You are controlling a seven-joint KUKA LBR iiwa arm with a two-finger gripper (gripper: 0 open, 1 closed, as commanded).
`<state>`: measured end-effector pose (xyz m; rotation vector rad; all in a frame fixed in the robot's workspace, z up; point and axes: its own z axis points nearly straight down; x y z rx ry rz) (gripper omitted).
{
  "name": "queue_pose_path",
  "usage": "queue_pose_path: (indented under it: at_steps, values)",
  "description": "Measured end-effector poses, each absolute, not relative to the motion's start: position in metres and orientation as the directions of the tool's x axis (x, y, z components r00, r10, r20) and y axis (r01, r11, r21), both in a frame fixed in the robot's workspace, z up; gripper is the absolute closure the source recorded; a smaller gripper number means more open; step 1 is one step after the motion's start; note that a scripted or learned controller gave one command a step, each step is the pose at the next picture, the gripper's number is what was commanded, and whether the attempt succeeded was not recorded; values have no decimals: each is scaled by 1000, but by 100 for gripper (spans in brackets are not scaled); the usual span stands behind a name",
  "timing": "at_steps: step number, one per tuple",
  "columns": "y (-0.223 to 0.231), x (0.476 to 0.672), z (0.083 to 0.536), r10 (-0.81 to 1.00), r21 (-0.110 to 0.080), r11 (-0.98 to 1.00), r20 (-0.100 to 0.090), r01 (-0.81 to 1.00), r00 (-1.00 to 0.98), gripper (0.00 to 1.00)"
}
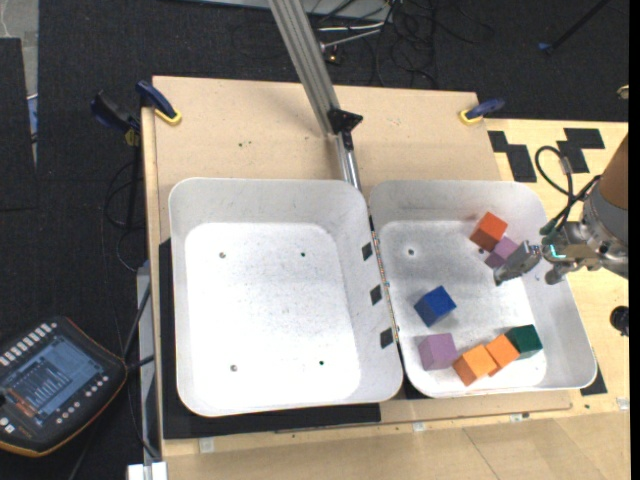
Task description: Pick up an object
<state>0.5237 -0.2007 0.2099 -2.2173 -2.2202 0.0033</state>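
The right bin (560, 313) holds several blocks. An orange block (489, 230) and a purple block (502, 252) lie together near its far right. A blue block (434, 305) sits in the middle. Along the near edge a purple block (436, 350), an orange block (476, 360) and a green block (524, 342) form a row. My gripper (532, 268) hangs over the bin's right side, just right of the far purple block. It is open, one finger (508, 269) close beside that block, and nothing lies between the fingers.
The left bin (268, 293) stands beside the right one on the wooden bench. A metal pole (305, 48) slants in from the top to the bins' shared edge. Clamps (158, 103) grip the bench's far corners. A teach pendant (50, 383) lies at the lower left.
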Motion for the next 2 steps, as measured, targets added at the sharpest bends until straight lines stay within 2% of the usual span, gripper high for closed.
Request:
queue_pose_path:
  at_steps: [1,2]
  values:
    - [-201,525,212,1000,-1,1,0,1000,-1,0]
    - [-198,514,159,1000,-5,-1,1,1000,1,0]
